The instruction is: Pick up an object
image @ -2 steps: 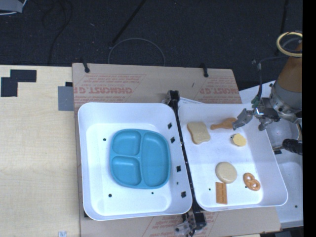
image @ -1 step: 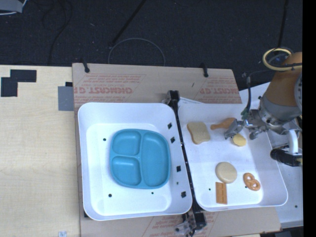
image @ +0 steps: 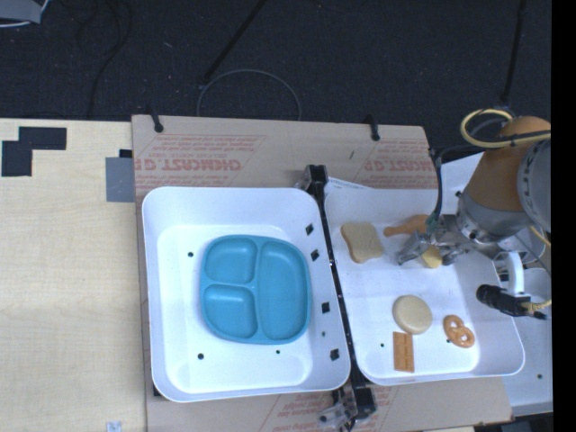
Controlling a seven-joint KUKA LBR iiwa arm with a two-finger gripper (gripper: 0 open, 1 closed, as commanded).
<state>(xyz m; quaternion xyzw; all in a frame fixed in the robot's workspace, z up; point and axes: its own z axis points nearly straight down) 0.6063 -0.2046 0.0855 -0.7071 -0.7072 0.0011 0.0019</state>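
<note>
The claw [image: 423, 254] is lowered into the right bin [image: 504, 354], seemingly for a pick; a small yellow piece [image: 433, 257] is seen at it, but whether it is pinched cannot be told

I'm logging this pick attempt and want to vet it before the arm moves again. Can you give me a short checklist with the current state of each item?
1. Claw is over the right bin: ok.
2. Claw is down among the items, beside a small yellow piece: ok.
3. Anything held between the claw's fingers: cannot tell.
4. Bread slice, round cracker, pretzel and wafer bar lie apart from the claw: ok.
5. Blue divided plate sits in the left bin, away from the arm: ok.
</note>
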